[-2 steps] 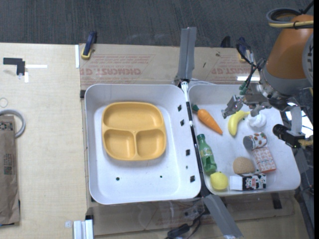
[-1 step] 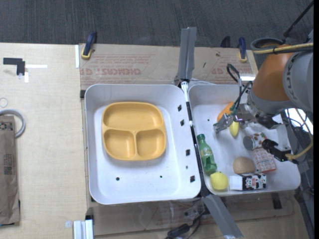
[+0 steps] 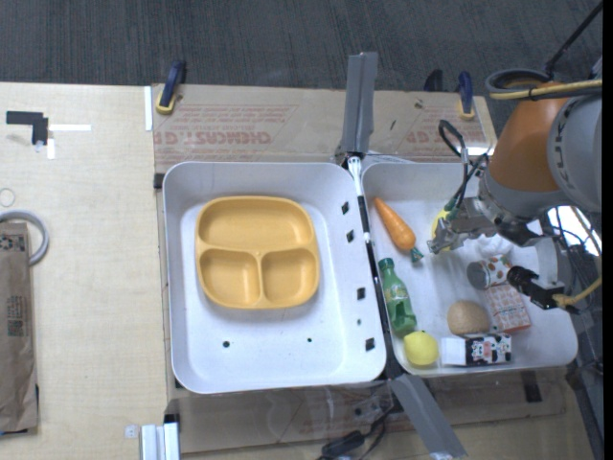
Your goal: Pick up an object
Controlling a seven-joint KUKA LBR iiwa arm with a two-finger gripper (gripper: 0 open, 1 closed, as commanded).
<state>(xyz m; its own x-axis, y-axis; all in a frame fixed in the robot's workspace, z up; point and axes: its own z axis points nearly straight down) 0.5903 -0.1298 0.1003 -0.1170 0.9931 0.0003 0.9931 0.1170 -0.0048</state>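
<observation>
The gripper (image 3: 448,226) hung low over the right bin (image 3: 421,185), near its middle, at the end of the grey arm with the orange band (image 3: 530,147) reaching in from the right. Its tip was small and dark against cables and metal, so I cannot tell how far it was open or whether it had anything; a yellowish fleck beside it may have been part of the tool or an object, too small to say.

Just to its left lay a carrot (image 3: 394,222), slantwise, apart from the tip. Below that a green bottle (image 3: 396,296) lay against the bin's left wall, with a lemon (image 3: 420,349) near the front corner. To the right of the lemon sat a brown rounded object (image 3: 467,317), a black-and-white carton (image 3: 488,351), a patterned packet (image 3: 507,307) and a small can (image 3: 482,273) close under the wrist.

The left bin (image 3: 278,372) held a yellow divided plate (image 3: 257,252).

By my judgement the pick was not yet shown as done: nothing was seen lifted clear. The carrot looked the nearest candidate; closing on something and raising it remained.
</observation>
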